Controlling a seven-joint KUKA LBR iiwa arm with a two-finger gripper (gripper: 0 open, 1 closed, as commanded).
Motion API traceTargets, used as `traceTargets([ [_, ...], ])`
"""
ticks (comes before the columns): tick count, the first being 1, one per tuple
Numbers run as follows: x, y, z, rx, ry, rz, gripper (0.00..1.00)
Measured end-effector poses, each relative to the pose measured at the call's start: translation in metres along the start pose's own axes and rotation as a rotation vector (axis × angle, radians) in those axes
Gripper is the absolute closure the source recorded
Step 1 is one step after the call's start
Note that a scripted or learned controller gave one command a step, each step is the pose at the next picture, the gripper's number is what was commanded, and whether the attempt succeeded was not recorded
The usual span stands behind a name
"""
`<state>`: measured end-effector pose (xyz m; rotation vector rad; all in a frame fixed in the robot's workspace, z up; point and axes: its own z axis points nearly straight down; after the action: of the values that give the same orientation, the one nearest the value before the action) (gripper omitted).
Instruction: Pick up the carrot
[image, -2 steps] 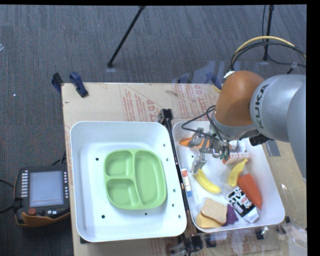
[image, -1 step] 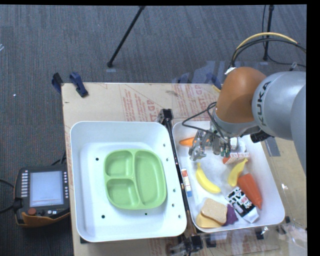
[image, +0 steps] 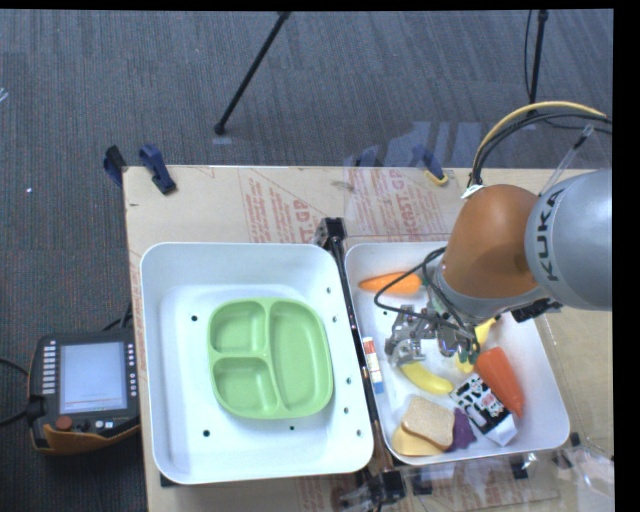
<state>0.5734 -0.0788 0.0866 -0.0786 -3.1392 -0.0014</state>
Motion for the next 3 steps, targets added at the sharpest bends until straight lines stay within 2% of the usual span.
traceTargets([
  [1,-0.014,0.019,-0.135,-0.001,-0.022,0.057,1.00],
  [2,-0.010,0.019,-0.127,-0.001,-0.005,0.057,0.00],
  [3,0.048,-0.006,-0.024,0.000,0.012,0.121,0.00],
])
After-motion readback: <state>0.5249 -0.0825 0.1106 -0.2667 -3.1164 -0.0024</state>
